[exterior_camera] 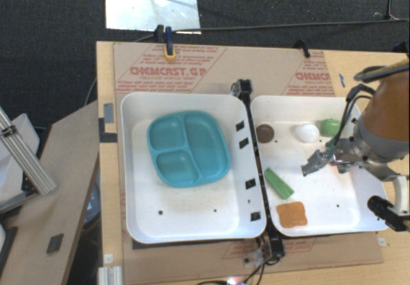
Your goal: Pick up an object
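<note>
The green block (278, 183) lies flat in the right bin (359, 223), near the bin's left wall. Its long axis runs on a slant from the upper left down toward the bin's front edge. This bin holds five loose things, one of each: the green block, an orange square sponge (292, 214) at the front edge, a brown round piece (264, 132), a white ball (307, 132) and a green ball (330, 127) along the back. The left bin (138, 213) holds one teal divided plate (188, 148) with three compartments. The gripper (314, 165) hangs over the right bin's middle; its jaws look nearly closed, with nothing between them.
</note>
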Robot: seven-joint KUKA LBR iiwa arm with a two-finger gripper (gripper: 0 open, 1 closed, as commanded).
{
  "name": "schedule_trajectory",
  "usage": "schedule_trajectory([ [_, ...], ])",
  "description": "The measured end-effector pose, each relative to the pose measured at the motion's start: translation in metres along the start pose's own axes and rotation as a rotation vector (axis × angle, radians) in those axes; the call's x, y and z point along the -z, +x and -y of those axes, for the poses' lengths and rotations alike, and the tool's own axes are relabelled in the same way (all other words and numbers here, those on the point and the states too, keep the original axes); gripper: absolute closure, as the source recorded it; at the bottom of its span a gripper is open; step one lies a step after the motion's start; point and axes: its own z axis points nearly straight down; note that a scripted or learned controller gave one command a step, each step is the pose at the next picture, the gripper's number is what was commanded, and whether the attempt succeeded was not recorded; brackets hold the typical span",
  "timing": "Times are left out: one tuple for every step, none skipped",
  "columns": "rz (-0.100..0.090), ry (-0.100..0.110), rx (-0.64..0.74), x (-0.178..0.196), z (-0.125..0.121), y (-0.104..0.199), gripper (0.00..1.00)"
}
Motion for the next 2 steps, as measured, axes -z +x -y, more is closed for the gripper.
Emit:
schedule_trajectory([
  [-0.001,0.001,-0.001,-0.045,-0.004,-0.007,0.0],
  [-0.001,0.003,-0.002,-0.088,0.001,-0.007,0.0],
])
